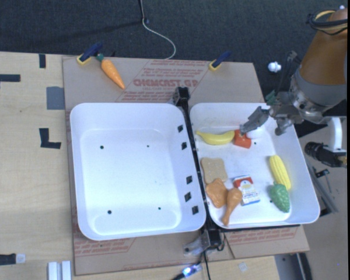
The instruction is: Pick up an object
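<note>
1. Along the near edge of the right bin (306,217): a chicken drumstick (231,202), a second fried piece (216,192), a small red-and-white carton (247,190), a green vegetable (280,198) in the near right corner.
2. Slightly farther in: a slice of toast (213,168) by the left wall, an ear of corn (279,171) by the right wall, long axis running near to far.
3. Toward the far half of the same bin: a banana (216,137), long axis running left to right, and a small red block (242,139) touching its right end.
4. Directly over that red block: the gripper (252,123), reaching in from the right edge, pointed down and leftward. Fingers apart or together: cannot tell.
5. Likely target: the red block, just below and left of the gripper tip, with the banana immediately beside it, so a risk of catching both.
6. Left bin (81,115): well apart from the arm.
7. Beyond both bins, on the cardboard's far edge: a toy carrot (112,73).
</note>
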Controlling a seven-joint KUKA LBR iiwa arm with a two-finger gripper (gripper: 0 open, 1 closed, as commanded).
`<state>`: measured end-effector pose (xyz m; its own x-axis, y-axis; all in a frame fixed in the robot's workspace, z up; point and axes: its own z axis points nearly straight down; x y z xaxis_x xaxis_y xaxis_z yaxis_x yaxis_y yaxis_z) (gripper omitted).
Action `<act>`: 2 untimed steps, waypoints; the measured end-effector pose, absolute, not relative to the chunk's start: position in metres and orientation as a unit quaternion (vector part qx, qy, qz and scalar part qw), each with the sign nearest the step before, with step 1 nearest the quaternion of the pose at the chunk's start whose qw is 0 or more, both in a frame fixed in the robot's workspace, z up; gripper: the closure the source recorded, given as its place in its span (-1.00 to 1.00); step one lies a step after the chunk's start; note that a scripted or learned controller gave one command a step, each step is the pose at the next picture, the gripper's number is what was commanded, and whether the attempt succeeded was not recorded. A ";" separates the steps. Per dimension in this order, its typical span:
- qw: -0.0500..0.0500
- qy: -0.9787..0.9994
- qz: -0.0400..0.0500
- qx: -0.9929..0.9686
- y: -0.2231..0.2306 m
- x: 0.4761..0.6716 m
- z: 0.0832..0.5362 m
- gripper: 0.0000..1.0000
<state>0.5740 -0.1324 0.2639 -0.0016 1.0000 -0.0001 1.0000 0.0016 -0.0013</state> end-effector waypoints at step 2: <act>0.000 -0.710 0.000 -0.704 -0.118 0.611 0.081 -1.00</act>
<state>0.6106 -0.1179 0.0815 -0.0079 1.0000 0.0008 1.0000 0.0079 0.0001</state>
